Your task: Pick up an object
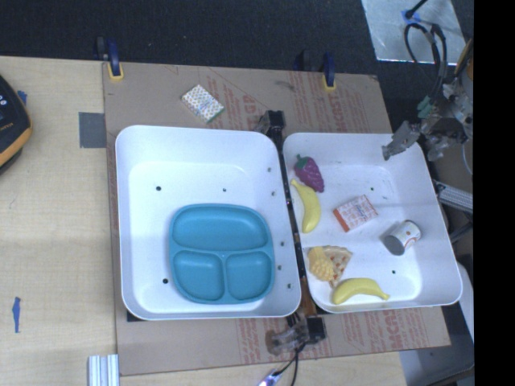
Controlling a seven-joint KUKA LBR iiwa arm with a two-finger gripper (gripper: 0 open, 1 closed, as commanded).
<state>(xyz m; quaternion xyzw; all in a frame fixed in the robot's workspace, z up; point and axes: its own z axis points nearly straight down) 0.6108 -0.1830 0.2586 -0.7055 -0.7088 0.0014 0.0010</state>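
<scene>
gripper (400, 145) at far right edge of right bin (434, 240), finger state unclear | right bin: grapes (309, 173), banana (306, 206), carton (355, 212), cup (401, 236), second banana (359, 290) near | left bin (137, 215): blue tray (221, 252)

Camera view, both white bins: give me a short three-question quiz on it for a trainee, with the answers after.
1. True or false: the blue divided tray lies in the left bin.
2. How many bananas lie in the right bin?
3. Which item lies nearest the gripper: A, the purple grapes; B, the small red-and-white packet; C, the tipped-over cup?

Key
1. True.
2. Two: one banana beside the divider between the bins, another banana near the front edge.
3. B, the packet, by a modest margin as seen from above; the gripper sits over the bin's far right corner.
</scene>
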